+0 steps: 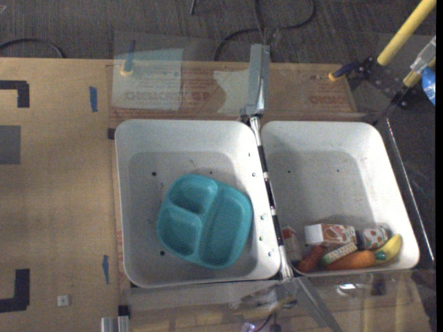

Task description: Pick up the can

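The can (332, 234) looks like a short cylinder lying on its side, with a pale end facing left and a red and brown label. It rests near the front wall of the right bin (325, 171), in a row of toy foods. Right of it sits a small round red and white item (374, 237). An orange carrot (358, 259) and a green-labelled piece (338, 253) lie just in front of the can, touching or nearly touching it.
A yellow banana (392, 247) lies at the right bin's front right corner, and a red item (311, 259) at its front left. The left bin (138, 151) holds a teal divided plate (205, 220). A yellow pole (408, 26) with a clamp stands at the back right.
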Tool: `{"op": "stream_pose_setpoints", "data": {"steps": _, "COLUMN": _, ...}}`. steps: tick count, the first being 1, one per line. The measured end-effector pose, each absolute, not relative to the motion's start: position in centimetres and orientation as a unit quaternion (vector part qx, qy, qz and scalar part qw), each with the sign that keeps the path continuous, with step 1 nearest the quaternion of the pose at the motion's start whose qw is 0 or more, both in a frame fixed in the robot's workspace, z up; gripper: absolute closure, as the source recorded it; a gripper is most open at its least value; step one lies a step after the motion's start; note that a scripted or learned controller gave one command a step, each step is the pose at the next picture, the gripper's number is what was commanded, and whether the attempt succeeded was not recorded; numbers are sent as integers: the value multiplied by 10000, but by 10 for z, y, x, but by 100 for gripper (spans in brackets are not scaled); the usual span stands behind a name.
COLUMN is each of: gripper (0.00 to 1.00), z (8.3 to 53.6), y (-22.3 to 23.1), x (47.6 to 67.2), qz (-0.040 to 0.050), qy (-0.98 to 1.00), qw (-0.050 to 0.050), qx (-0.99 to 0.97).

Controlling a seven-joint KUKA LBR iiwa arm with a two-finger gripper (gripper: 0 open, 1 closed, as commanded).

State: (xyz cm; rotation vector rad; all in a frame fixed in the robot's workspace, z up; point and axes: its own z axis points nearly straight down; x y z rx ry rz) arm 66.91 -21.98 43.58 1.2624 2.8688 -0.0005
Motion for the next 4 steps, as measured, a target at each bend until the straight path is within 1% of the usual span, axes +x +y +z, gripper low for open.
{"op": "stream_pose_setpoints", "data": {"steps": 1, "gripper": 100, "z": 436, "y": -221, "x": 661, "qz": 4, "qy": 9066, "qw": 14, "qx": 4221}}
{"op": "stream_pose_setpoints", "data": {"steps": 2, "gripper": 100, "z": 436, "y": -220, "x": 667, "qz": -2, "qy": 9152, "qw": 33, "qx": 4030}}
{"op": "stream_pose_setpoints", "data": {"steps": 4, "gripper": 100, "z": 436, "y": -218, "x": 663, "qz": -3, "qy": 9306, "qw": 20, "qx": 3660}}
